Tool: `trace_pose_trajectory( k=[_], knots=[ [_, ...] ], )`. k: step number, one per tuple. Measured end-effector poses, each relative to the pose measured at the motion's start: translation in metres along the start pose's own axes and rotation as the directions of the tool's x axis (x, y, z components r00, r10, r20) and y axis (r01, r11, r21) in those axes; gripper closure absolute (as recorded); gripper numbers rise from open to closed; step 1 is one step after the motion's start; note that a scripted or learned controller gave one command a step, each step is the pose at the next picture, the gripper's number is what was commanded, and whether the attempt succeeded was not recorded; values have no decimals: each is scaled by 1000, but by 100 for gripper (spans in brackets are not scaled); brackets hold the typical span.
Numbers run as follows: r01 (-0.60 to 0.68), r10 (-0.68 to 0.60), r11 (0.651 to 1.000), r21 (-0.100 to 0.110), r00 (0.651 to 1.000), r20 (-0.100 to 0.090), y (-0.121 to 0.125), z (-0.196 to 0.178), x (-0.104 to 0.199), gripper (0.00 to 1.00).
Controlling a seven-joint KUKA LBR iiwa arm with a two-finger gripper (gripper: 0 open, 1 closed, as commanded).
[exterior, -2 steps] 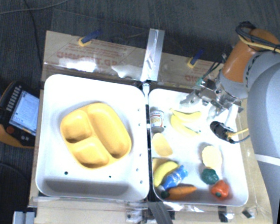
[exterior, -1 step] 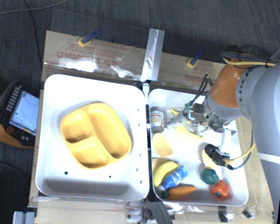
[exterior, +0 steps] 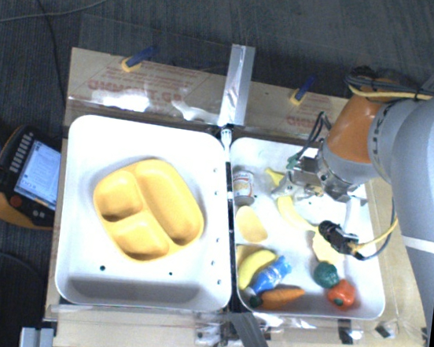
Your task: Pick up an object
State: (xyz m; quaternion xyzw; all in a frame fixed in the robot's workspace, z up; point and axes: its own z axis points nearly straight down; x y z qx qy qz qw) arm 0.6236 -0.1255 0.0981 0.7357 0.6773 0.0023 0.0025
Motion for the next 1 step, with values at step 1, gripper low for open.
trace_pose_trajectory(
  k=[1],
  knots=[
    [32, -32, 999, 13, 1000, 0, -8, -84, 88, 100]
  ],
)
